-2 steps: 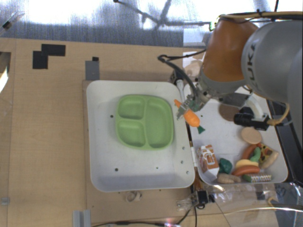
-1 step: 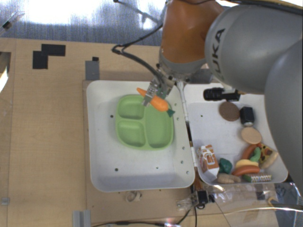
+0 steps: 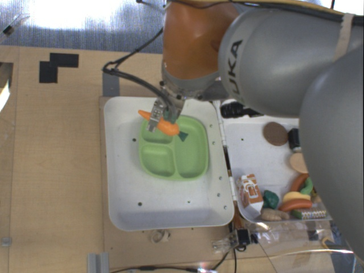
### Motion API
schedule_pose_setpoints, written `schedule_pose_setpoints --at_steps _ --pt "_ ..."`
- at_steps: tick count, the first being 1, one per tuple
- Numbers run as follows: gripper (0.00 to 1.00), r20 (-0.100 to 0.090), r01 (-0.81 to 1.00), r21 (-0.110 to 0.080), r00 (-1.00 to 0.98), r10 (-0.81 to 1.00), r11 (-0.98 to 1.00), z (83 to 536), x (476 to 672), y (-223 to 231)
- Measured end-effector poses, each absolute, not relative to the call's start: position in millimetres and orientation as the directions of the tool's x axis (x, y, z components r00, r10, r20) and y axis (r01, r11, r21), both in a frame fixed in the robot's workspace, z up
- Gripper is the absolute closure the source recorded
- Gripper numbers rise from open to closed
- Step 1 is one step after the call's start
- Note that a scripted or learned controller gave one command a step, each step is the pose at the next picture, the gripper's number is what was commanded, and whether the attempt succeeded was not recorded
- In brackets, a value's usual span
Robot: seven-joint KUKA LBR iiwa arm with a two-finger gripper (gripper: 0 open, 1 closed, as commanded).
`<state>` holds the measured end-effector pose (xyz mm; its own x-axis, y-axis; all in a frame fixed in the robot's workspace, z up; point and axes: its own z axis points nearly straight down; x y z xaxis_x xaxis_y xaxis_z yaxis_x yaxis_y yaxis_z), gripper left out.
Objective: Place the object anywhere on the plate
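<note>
A green sectioned plate lies in the left white bin. An orange toy carrot with a dark green tip hangs over the plate's back-left compartment. My gripper reaches down from the orange-banded wrist and is shut on the carrot, one finger on each side of it. Whether the carrot touches the plate I cannot tell.
The right bin holds several toy foods: a brown disc, a printed carton, a dark green piece and red-yellow items. The arm's big grey links cover the view's upper right. A cable loops behind the left bin.
</note>
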<state>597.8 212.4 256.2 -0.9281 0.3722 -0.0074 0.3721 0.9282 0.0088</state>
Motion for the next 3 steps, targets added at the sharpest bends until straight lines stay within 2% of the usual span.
schedule_pose_setpoints --at_steps 1,2,3 --pt "0.0 -0.008 0.373 0.007 -0.928 0.373 0.928 256.2 598.3 211.0" --pt "0.0 -0.009 0.043 0.0 -0.999 0.043 0.999 203.2 655.3 123.3" --pt "0.0 -0.011 -0.121 -0.002 -0.993 -0.121 0.993 187.0 668.8 57.5"
